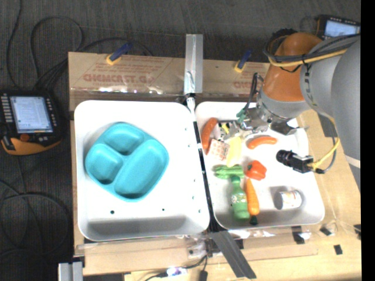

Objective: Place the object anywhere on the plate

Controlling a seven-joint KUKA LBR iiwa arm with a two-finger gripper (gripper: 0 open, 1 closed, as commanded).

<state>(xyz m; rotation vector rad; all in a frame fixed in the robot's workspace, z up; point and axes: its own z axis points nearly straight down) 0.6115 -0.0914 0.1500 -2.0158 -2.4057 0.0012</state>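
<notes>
Plate: turquoise three-compartment plastic plate (126,160), smooth and glossy, rounded lobes; sits near the middle of the left white bin (94,218), slightly toward its far-left corner. Nothing lies on it.

Right bin: shallow white tray (313,206) crowded with toy food, mostly along its left edge and centre, which is where the arm has to pick from.

Gripper: dark two-finger tool (253,120) below the orange wrist band, low over the far part of the right bin near its far edge. Finger state: cannot tell; the wrist and clutter mask the tips.

Task object: not certain which one; probably an item just under the tool. Nothing is seen between the fingers, so every candidate counts as lying in the right bin, well apart from the plate.

Nearby items: orange-red sausage-shaped piece (261,141) just beside the tool; second orange sausage (207,132) by the left edge; pale yellow flat block (234,150); small patterned pale box (218,150).

Centre items: red-orange pepper-like lump (255,170); green lumpy plastic vegetable (228,171); green bottle shape (238,202); orange carrot (251,196), tapered, lying against the bottle.

Near-right corner: white cylindrical can (288,199) on its side.

Right edge: small black cylinder on a cable (293,158), likely a rig fitting.

Judgement: pick stage; transfer to the plate not yet done.
</notes>
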